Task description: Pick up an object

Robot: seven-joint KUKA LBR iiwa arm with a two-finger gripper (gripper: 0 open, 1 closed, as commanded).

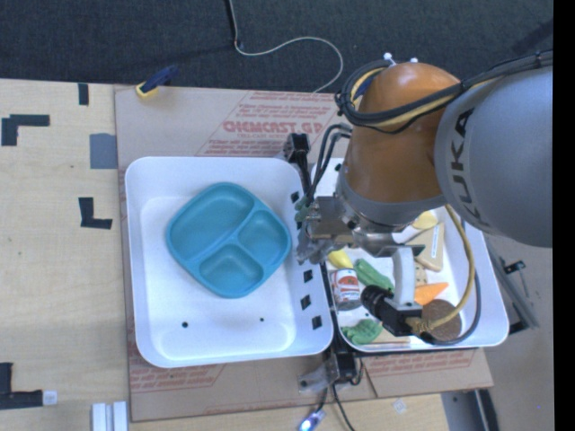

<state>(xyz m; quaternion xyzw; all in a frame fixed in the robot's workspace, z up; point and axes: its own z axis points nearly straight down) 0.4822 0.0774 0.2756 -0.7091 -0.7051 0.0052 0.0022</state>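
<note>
Gripper (334,232) sits just right of the blue plate (229,239), low over the seam between the two bins and under the orange band (395,142) of the arm (503,151). The wrist covers it from above, so it cannot be told whether it is open or closed. No object can be seen in its grasp.

Far left of the plate: bare desk (54,241) with dark tape marks. Up and left of the plate: a small yellow and blue item (154,80) at the corner of the cardboard sheet (207,124) that underlies both bins.

The plate has three compartments and lies flat in the left bin (162,330), in its upper half and turned at an angle to the walls. Below the plate, two small dark specks mark the bin floor. Above the plate, a white cable (287,45) loops over the dark floor.

Right of the plate, the right bin (481,317) holds the loose objects, partly covered by the arm:
- Nearest the plate is a yellow piece (340,259).
- A red and white can (348,288) lies just below the yellow piece.
- A green piece (373,273) lies a little further right.
- A second green piece (363,331) lies lower, against the near wall.
- Further from the plate are a pale wooden piece (437,248), an orange piece (432,291) and, lowest, a brown round object (442,320).
</note>
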